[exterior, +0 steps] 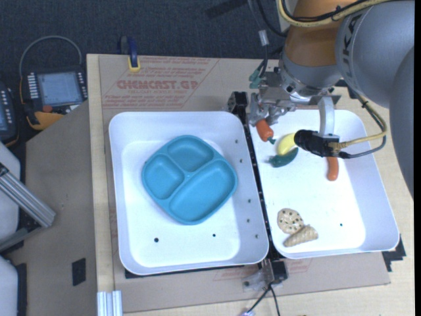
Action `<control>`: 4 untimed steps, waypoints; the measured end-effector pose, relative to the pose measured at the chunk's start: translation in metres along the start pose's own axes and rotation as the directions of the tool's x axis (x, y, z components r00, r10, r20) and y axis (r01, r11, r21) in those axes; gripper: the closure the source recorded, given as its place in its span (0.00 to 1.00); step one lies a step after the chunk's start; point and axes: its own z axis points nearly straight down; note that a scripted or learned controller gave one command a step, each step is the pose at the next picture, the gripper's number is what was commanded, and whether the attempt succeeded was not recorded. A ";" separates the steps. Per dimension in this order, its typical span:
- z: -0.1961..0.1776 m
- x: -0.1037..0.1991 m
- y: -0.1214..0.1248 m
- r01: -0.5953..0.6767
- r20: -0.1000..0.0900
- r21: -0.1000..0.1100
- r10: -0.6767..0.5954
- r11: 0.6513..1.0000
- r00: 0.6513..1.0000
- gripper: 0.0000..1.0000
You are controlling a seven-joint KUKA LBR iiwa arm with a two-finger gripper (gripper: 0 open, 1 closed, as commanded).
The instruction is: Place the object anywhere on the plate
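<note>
A blue plate [189,178] with three compartments lies in the left bin [131,242]. My gripper [265,122] hangs over the divider between the two bins, near their far end. A small orange-red piece [264,131] sits between its fingers, so the gripper is shut on it. The piece is right of and beyond the plate, apart from it.
The right bin [368,229] holds a yellow banana-like toy [287,143] with a teal bit [279,160], an orange sausage [333,168], a cookie [289,219] and a cone [300,236]. A black part with a yellow cable [316,142] hangs off the arm.
</note>
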 end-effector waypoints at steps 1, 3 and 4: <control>0.022 0.049 0.021 -0.001 0.000 0.002 0.001 1.000 1.000 1.00; 0.022 0.100 0.039 -0.004 0.001 0.000 0.004 1.000 1.000 1.00; 0.023 0.100 0.038 -0.004 0.001 0.001 0.004 1.000 1.000 0.00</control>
